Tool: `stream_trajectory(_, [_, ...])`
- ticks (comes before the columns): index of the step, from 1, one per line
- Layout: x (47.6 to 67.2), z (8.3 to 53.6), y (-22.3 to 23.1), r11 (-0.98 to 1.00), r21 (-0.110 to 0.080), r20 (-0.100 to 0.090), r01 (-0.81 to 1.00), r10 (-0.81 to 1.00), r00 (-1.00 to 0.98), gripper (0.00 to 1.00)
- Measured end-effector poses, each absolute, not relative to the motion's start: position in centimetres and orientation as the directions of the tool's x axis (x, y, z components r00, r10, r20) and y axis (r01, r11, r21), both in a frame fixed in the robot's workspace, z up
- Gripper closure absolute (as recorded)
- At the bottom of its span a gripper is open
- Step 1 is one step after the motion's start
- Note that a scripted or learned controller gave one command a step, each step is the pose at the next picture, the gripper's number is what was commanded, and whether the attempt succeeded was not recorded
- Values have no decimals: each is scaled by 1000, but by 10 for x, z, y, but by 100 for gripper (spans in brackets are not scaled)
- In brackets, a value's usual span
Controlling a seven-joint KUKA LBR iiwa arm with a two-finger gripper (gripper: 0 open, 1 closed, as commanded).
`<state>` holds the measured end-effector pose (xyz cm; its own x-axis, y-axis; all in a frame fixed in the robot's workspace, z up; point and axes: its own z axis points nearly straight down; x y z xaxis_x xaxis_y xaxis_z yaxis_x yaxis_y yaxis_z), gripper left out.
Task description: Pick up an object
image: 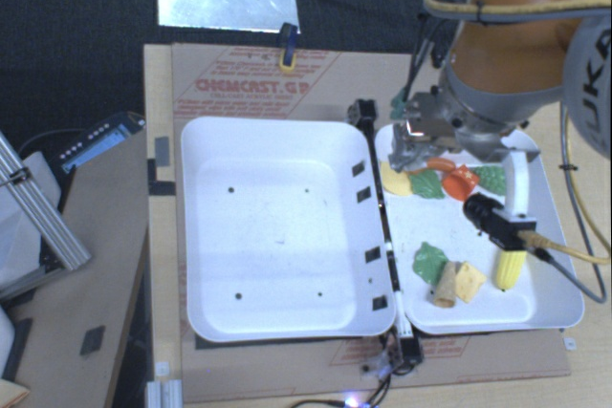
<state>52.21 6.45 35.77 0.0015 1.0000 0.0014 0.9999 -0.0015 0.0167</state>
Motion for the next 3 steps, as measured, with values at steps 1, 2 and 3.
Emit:
stream_trajectory(1, [619,363,58,1,8,-1,1000,1000,-1,100])
stream_trajectory(2, [554,319,75,4,-6,0,1000,1000,-4,100])
stream_trajectory(3, [484,307,100,7,-3,1,1000,1000,-7,100])
